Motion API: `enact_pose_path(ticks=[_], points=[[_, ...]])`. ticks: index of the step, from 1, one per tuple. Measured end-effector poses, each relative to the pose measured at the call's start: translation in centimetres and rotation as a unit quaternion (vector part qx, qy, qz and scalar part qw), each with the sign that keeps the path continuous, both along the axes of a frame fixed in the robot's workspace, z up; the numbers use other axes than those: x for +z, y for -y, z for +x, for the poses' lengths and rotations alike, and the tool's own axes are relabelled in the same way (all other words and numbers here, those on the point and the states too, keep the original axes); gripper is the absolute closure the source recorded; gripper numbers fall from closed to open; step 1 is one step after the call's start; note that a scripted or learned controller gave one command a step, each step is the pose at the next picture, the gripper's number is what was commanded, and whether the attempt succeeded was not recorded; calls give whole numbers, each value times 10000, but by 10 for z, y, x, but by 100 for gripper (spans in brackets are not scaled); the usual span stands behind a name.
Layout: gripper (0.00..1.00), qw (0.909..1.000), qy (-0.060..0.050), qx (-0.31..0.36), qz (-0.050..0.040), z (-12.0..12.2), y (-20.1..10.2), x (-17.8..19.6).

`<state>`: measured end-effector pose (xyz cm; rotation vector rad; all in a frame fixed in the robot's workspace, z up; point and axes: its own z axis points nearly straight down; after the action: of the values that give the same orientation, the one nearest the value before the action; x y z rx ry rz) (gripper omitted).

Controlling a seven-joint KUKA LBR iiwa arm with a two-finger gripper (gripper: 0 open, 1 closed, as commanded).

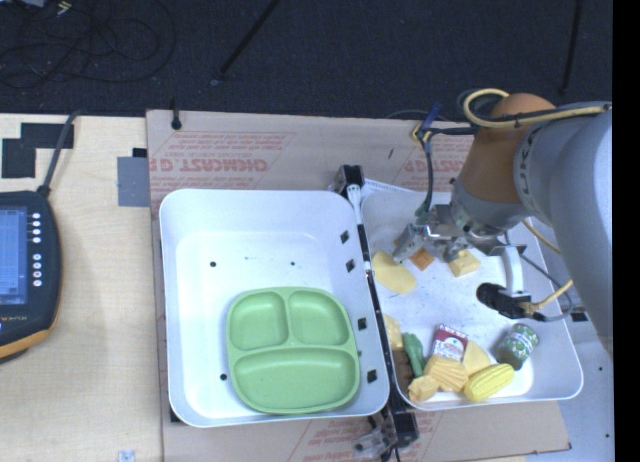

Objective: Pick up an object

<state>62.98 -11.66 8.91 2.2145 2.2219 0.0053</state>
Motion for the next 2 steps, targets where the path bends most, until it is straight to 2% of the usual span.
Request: enact_pose_path(ticks=[1,2], points=[[100,10000,-30,-12,11,-3,1,9],[100,10000,-17,19,25,-61,-76,118]])
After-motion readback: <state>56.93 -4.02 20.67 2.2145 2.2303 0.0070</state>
